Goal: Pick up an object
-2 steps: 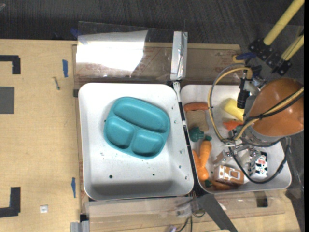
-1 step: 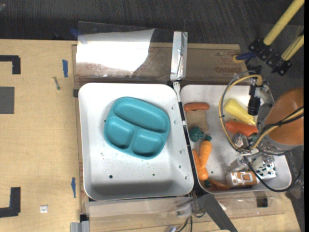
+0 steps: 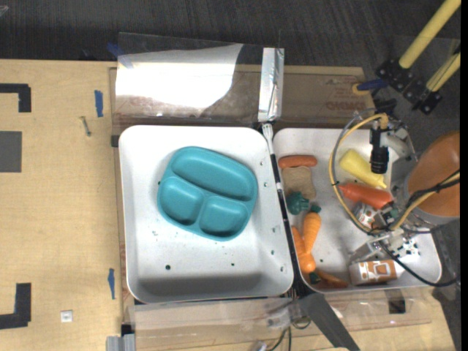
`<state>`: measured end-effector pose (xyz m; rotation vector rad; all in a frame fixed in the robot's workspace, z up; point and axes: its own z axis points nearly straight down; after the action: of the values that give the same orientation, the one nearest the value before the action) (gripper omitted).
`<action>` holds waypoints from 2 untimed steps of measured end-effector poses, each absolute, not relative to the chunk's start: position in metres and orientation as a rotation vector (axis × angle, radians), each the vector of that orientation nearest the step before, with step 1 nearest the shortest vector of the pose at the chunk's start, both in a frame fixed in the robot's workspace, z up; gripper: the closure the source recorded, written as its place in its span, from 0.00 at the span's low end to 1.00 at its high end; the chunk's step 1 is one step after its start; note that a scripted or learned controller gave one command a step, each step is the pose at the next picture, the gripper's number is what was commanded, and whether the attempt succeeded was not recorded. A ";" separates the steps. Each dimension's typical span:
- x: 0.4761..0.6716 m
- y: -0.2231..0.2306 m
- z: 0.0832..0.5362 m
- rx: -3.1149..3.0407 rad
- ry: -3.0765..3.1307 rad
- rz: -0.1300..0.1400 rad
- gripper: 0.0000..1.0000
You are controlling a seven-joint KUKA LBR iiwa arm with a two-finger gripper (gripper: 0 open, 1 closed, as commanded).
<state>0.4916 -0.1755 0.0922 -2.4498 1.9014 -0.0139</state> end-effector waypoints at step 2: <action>0.497 -0.178 0.093 -2.742 1.420 -0.037 0.00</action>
<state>0.4965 -0.1779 0.0931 -2.7424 1.4200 -0.0371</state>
